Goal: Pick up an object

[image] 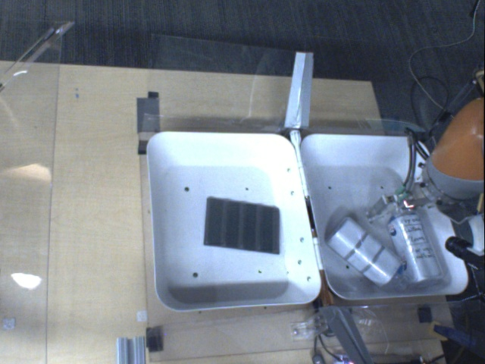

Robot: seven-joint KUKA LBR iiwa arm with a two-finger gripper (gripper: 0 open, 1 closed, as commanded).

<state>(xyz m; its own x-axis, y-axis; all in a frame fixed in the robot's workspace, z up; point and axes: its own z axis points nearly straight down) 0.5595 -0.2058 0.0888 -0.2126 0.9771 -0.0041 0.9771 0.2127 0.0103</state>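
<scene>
A black ribbed rectangular pad (242, 224) lies flat in the middle of the left bin (174, 203). In the right bin (345, 165), a silvery-white cylinder (362, 250) lies on its side near the front. A clear container with printed graduation marks (419, 247) lies beside it on the right, touching it. My gripper (395, 205) hangs low over the right bin, just above the top ends of these two objects. The orange-banded wrist (461, 146) rises behind it at the right edge. I see nothing held in the gripper.
A clear upright divider post (299, 97) stands behind the seam between the bins. Cables (436, 74) trail at the back right. Black brackets (149, 120) sit at the left bin's back corner. Bare wooden bench (76, 226) stretches to the left.
</scene>
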